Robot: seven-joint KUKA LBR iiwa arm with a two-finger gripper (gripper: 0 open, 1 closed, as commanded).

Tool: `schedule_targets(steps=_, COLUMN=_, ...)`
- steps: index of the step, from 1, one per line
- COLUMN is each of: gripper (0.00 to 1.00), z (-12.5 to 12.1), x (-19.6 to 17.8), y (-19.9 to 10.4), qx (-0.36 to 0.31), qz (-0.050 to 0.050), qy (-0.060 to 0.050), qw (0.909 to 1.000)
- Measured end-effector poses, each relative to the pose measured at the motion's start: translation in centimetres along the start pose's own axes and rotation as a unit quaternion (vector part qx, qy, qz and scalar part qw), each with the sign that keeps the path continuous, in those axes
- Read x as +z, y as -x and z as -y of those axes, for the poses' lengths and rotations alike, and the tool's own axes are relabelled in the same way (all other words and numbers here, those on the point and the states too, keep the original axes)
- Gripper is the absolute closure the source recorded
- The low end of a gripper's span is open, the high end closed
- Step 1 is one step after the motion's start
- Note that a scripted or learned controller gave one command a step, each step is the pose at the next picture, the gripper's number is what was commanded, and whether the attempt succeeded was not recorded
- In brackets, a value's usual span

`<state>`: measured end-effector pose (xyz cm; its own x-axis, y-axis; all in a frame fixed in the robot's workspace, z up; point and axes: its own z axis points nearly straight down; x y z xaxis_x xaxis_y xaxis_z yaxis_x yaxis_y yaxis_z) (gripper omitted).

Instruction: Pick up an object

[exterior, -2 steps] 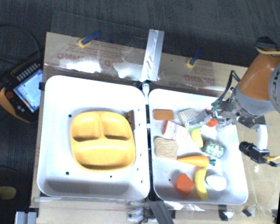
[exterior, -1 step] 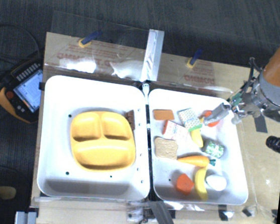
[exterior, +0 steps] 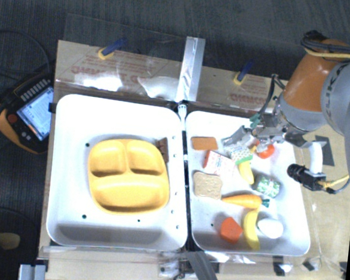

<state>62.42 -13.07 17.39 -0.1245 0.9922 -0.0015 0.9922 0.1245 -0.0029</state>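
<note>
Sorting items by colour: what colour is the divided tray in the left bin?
Yellow. The divided tray shows clearly in the camera view, in the left bin.

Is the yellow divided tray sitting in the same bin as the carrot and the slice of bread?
No, the yellow tray lies in the left bin, while the carrot and the bread slice lie in the right bin.

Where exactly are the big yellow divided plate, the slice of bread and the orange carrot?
Yellow plastic divided plate [exterior: 129,175]: camera view, left bin, on its large front compartment.
Tan slice of toy bread [exterior: 207,186]: camera view, right bin, its flat face.
Orange toy carrot [exterior: 242,200]: camera view, right bin, mid-length.
</note>
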Motion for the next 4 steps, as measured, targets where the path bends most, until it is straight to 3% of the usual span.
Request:
schedule_targets(steps=1, gripper=0.00, z=1.1, x=7.3, y=4.4, qx=-0.019, qz=0.002, qy=0.008, qw=0.9998)
schedule_targets(steps=2, gripper=1.00, z=1.0, x=6.3, y=4.2, qx=-0.020, qz=0.001, qy=0.009, qw=0.9998)
schedule_targets(steps=3, gripper=1.00, z=-3.2, x=-1.0, y=-4.6, qx=-0.039, qz=-0.001, qy=0.001, qw=0.9992)
schedule_targets(steps=4, gripper=1.00, z=-3.2, x=-1.8, y=-4.7, qx=-0.040, qz=0.000, qy=0.000, qw=0.9992)
